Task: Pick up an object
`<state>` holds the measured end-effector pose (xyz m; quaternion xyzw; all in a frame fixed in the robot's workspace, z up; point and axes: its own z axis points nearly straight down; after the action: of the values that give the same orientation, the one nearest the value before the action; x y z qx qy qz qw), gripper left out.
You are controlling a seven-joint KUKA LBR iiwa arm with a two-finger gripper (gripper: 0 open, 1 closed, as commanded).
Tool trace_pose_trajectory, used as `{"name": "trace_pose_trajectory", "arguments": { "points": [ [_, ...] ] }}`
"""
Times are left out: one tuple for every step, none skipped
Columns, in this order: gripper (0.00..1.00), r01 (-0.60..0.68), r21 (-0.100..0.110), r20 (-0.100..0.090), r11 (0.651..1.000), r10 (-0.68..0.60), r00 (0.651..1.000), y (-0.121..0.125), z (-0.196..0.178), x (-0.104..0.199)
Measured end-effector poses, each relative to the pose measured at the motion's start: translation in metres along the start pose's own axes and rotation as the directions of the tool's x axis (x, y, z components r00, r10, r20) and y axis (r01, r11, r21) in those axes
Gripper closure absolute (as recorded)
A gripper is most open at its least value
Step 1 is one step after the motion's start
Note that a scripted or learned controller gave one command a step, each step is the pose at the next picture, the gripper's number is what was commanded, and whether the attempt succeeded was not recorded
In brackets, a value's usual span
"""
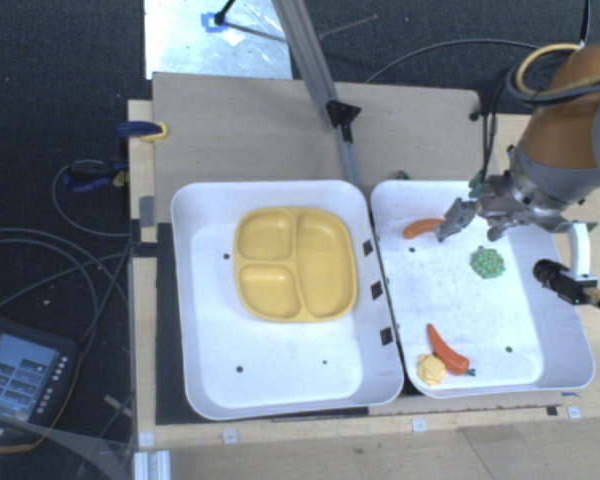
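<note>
In the right bin [550, 368] lie an orange sausage-shaped piece [421, 228] at the back left, a green bumpy cluster [487, 263] in the middle, and a red-orange carrot [447, 350] beside a small yellow piece [431, 369] at the front left. My gripper [474, 223] hangs over the back of this bin, fingers spread open with nothing between them. One fingertip [449, 230] is just right of the orange piece; the green cluster lies a little in front of the gripper.
The left bin [205, 368] holds a yellow three-compartment plate [293, 264]. A slanted grey pole [310, 48] crosses the back of the bench. Cables and a black fitting [560, 278] hang at the arm's right side over the right bin.
</note>
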<state>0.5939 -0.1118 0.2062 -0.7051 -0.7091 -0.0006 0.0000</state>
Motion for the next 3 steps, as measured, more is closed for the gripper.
{"name": "trace_pose_trajectory", "arguments": {
  "points": [
    [0.00,-0.002,0.000,0.000,1.000,0.002,1.000,0.000,0.000,0.000],
    [0.00,-0.006,0.006,0.000,1.000,0.006,1.000,-0.009,0.058,0.002],
    [0.00,-0.006,0.005,0.000,1.000,0.006,1.000,-0.010,0.111,0.002]
  ]
}}
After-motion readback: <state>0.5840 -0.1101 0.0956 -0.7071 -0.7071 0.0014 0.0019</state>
